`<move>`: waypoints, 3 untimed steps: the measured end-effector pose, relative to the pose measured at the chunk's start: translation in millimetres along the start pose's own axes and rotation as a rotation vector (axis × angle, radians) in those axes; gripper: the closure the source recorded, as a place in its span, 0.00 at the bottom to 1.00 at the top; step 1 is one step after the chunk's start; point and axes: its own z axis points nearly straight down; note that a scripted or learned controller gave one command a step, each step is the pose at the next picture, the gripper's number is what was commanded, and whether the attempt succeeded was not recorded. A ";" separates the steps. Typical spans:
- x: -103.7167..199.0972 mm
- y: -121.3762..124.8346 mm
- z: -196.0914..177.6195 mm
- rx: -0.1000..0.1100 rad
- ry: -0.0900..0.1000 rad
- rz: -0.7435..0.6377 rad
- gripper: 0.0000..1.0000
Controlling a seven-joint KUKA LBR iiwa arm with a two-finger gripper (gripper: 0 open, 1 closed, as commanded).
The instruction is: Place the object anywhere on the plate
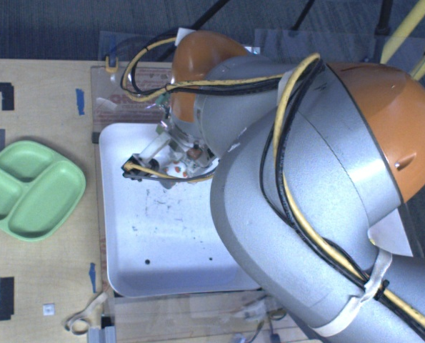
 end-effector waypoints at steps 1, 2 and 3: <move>9.4 0.0 2.8 -0.002 0.005 0.237 1.00; -4.5 -9.8 2.7 -0.006 0.006 0.027 1.00; -6.1 -11.4 7.0 -0.001 0.000 0.027 0.00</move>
